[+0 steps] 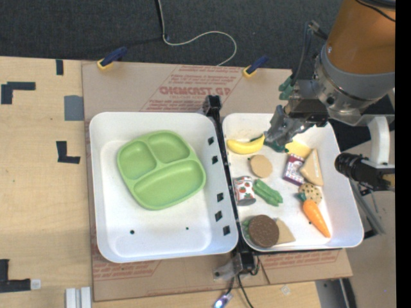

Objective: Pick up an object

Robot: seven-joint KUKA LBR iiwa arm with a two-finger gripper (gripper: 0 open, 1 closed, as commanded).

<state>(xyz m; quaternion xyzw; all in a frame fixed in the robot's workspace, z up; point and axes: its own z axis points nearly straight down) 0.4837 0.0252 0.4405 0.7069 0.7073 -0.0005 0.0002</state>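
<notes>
Your hand (277,135) hangs low over the back of the right bin (343,191), just beside the banana (245,145); I cannot tell if it is wide or narrow, and I see nothing held in it. The banana lies at the bin's back left, near the divider; it looks like a light plastic toy, stiff, smooth and probably slippery; I would take it across the thick middle, not at the curved tips, where it may roll out. The carrot (315,216) at the front right is narrow and tapered, so probably harder to hold.
</notes>
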